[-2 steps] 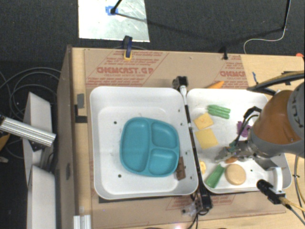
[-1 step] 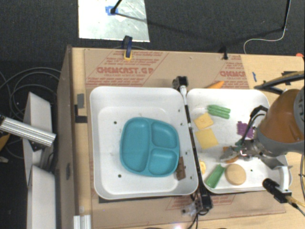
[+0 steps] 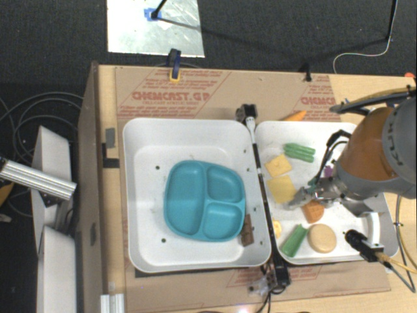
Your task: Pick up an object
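Reaching in from the right, the arm [image 3: 381, 152] held its tool [image 3: 311, 197] low in the right bin [image 3: 339, 130], over an orange block [image 3: 313, 212]; whether the tool was spread or pinching could not be told. 2 yellow pieces [image 3: 281, 178], 2 green items [image 3: 299, 152] and a tan round object [image 3: 322, 238] lay nearby. The left bin [image 3: 186, 132] on the tabletop [image 3: 195, 90] held a blue divided plate [image 3: 204, 200].
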{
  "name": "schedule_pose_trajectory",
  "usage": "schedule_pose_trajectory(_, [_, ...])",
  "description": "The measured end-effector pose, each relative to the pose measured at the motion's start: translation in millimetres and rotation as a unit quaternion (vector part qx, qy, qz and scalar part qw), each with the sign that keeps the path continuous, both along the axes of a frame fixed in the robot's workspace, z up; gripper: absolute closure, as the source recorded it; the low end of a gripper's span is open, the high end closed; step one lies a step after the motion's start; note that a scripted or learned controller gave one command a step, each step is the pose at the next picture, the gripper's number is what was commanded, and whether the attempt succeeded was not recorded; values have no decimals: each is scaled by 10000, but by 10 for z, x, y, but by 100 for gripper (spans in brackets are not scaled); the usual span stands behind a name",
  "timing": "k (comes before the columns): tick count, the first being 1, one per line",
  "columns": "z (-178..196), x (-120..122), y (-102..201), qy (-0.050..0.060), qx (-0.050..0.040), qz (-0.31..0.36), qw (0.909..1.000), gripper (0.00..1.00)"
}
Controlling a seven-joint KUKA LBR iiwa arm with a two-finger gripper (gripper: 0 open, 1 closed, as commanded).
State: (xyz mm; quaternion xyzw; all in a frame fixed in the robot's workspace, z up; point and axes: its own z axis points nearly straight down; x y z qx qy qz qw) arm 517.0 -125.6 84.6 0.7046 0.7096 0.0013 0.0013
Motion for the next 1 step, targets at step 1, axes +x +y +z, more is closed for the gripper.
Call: schedule_pose_trajectory(1, [-8, -321, 21, 33, 6, -32, 10000, 0])
